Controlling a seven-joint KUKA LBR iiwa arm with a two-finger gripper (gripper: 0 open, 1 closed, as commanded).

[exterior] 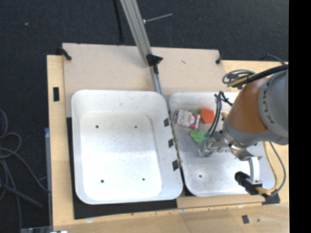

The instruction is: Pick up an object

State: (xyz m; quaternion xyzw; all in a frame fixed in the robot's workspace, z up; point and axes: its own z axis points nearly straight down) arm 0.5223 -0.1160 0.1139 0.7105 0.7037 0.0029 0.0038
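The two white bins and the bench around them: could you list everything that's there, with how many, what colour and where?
bin: one, white, left side of the bench
bin: one, white, right side, holding the small things
packet: one, pink and white, upper part of the right bin
orange object: one, orange, right of the packet
green object: one, green, below the packet, next to the gripper
metal pole: one, silver, slanting in from the top
bench: one, tan
arm: one, grey with orange band, from the right
gripper: one, metallic, low in the right bin
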